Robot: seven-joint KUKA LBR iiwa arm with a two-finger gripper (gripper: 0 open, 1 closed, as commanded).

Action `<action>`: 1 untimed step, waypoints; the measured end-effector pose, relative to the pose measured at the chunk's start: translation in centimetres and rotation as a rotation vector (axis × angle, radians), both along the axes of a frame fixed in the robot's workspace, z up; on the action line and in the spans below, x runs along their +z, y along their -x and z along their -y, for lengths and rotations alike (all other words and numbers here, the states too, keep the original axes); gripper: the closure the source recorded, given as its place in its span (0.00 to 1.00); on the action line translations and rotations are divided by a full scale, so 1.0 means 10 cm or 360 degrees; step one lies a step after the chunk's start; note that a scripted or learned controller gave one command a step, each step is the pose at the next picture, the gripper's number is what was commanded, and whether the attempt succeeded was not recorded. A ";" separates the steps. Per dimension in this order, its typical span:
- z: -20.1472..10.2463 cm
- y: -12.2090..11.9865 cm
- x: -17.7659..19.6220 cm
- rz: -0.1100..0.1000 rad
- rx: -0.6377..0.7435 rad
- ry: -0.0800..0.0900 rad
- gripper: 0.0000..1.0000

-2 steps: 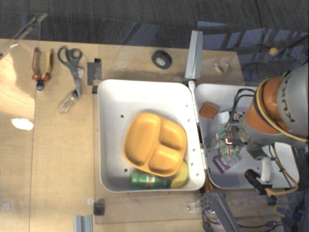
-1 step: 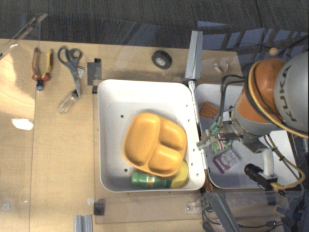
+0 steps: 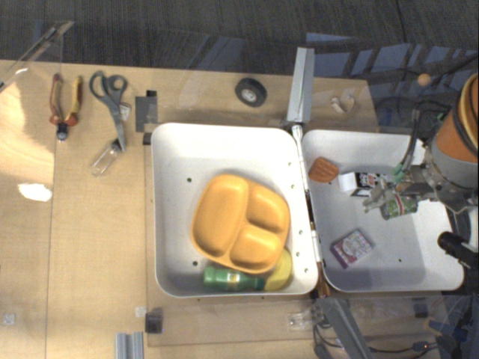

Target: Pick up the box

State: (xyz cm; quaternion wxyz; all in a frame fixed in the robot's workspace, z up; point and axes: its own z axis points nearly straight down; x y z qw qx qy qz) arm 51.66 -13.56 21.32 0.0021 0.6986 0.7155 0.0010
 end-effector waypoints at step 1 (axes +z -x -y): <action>-0.49 -0.15 -0.02 0.0000 -0.0149 -0.0001 1.00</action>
